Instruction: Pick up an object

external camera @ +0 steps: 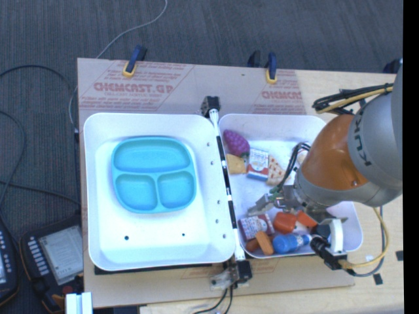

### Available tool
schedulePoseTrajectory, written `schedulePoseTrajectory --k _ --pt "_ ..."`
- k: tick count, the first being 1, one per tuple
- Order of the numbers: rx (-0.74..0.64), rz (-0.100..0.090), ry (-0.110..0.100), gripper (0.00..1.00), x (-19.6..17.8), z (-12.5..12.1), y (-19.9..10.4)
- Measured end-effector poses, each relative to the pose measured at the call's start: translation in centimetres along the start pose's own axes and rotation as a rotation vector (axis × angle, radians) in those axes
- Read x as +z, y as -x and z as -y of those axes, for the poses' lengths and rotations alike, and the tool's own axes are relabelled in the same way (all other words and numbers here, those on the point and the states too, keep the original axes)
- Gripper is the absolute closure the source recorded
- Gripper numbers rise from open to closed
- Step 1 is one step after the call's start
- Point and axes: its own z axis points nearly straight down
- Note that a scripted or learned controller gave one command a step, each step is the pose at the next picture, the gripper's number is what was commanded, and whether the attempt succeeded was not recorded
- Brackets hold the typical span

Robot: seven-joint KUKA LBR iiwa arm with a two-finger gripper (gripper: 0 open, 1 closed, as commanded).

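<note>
Grey arm (366, 149) low over right bin (288, 122)

Grey arm (366, 149) bent low, wrist turned leftward

1 camera looks down from above the bench (131, 77) at a slant, set far enough back to take in both white bins whole. The left bin (98, 241) fills the left half of the bench and the right bin (262, 120) sits just beside it. Dark carpet (262, 18) shows past the far edge and along the left. The arm (366, 149) enters from the right, covering part of the right bin.
</note>
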Motion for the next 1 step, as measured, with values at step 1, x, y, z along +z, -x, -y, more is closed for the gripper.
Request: schedulePoseTrajectory --k 1 --pt "0.001 -0.001 0.0 1.0 -1.02 -0.09 0.0"
